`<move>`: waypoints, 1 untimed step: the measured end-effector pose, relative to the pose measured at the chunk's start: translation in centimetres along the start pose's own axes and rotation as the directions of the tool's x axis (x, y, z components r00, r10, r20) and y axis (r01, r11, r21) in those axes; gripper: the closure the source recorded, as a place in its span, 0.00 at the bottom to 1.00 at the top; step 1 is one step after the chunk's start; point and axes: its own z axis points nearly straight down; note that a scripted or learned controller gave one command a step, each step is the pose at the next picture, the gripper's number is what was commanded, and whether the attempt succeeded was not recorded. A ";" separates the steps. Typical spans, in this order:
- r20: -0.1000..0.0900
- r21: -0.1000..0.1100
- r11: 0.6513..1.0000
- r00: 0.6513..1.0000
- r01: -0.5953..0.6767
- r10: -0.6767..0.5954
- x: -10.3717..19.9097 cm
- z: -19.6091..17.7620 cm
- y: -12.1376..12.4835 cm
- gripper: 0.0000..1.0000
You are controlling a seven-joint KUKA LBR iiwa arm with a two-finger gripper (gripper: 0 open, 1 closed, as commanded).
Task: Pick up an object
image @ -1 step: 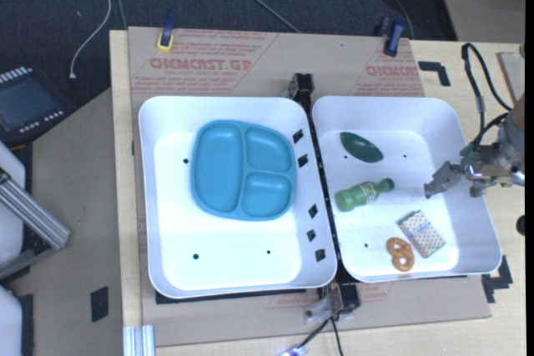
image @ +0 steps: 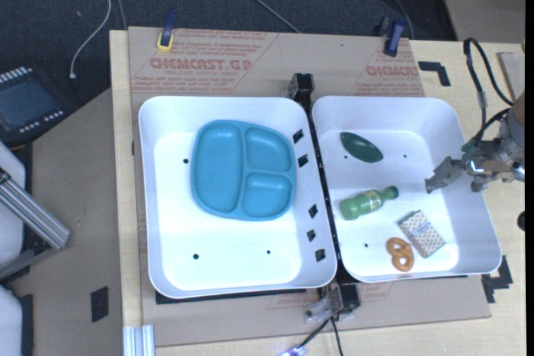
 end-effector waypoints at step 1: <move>-0.003 0.006 1.000 1.000 0.000 0.000 0.0 6.3 -0.1 0.00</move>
